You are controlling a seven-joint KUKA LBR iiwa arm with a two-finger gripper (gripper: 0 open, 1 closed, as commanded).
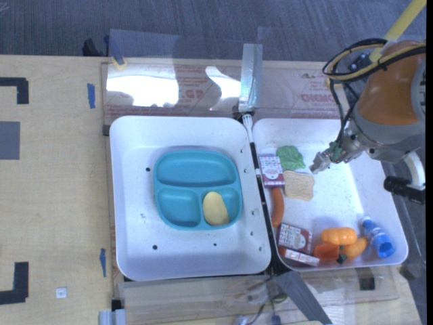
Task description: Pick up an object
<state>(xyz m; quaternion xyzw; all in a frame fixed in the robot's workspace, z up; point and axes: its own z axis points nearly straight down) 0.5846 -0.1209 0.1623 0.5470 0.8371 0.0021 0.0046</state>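
Red carton (295, 241) at right bin's (396, 212) near edge; tool (319, 162) above bread slice (299, 185), opening unclear.

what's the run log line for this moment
gripper: over right bin, above bread slice | holding: nothing seen | blue tray: yellow potato

arm (396, 93): cut off at right edge | red cartons (295, 242): labels too small to read

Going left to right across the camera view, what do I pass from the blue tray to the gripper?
Blue divided tray → yellow food piece in its lower right compartment → orange sausage → bread slice → gripper → blue bottle.
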